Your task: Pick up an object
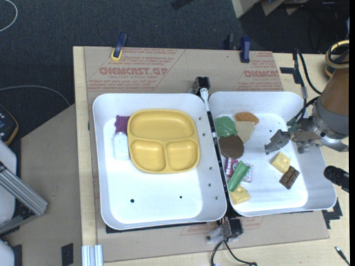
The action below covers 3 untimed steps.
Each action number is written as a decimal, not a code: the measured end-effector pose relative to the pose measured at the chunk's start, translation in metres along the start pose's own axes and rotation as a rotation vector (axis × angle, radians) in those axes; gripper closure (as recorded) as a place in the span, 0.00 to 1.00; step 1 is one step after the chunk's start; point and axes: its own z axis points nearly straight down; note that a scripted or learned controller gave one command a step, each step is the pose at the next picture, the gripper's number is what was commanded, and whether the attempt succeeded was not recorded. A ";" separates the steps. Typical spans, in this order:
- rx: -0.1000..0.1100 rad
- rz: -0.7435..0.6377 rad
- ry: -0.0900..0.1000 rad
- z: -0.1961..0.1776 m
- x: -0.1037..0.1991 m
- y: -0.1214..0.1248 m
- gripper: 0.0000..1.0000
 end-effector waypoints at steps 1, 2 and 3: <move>-0.013 -0.003 -0.003 -0.006 0.000 0.003 0.00; -0.006 -0.002 0.000 0.057 -0.002 -0.001 0.00; -0.017 -0.003 -0.004 0.105 -0.003 0.001 0.00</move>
